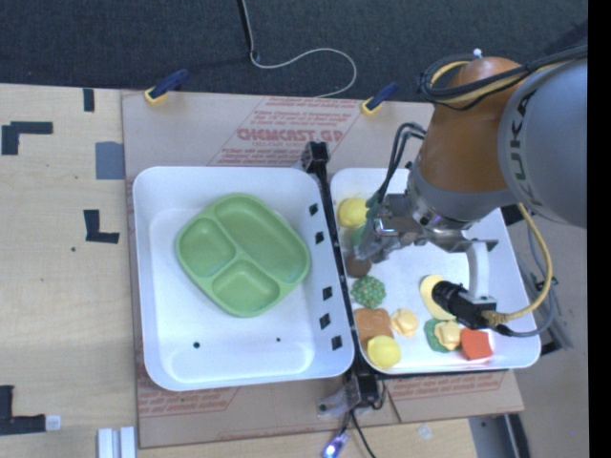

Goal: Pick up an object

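Observation:
My gripper [370, 244] hangs low over the left side of the right bin [511, 256], just below a yellow ball [350, 210] and above a small brown piece [359, 266]. A green broccoli-like toy [368, 290] lies right below that. Along the bin's front lie a brown bread-like block [372, 322], a yellow lemon [384, 352], a small yellow piece [406, 322], a green and yellow toy [443, 335] and an orange-red block [476, 343]. A yellow banana-like toy [431, 287] shows partly under the wrist's black fitting.
The left bin [158, 284] holds a green divided plate [243, 253]. A black divider with clips [327, 256] runs between the two bins. The arm's grey and orange body [477, 151] covers the right bin's back half. Cables loop beside the wrist at right.

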Motion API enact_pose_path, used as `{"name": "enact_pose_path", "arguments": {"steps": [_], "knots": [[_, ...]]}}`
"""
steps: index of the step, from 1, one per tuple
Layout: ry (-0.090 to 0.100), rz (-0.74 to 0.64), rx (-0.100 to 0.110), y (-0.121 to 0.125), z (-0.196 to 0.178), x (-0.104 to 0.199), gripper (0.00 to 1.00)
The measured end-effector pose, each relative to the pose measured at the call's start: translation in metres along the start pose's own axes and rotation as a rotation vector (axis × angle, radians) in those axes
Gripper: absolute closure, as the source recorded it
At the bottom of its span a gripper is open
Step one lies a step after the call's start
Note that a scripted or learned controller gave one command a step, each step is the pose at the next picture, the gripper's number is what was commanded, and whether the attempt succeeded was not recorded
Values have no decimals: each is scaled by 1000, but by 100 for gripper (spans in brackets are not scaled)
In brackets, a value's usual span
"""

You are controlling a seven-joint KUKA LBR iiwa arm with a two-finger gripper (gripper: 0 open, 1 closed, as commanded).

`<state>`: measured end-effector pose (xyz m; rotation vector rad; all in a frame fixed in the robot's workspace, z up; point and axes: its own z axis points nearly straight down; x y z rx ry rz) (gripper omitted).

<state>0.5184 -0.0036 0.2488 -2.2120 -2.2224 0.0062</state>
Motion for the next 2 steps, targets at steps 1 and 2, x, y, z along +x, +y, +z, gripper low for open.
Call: {"name": "enact_pose_path", "arguments": {"steps": [1, 2], "knots": [[0, -2, -5, -3, -12, 50, 100], [0, 3, -18, -36, -130, 38, 100]]}}
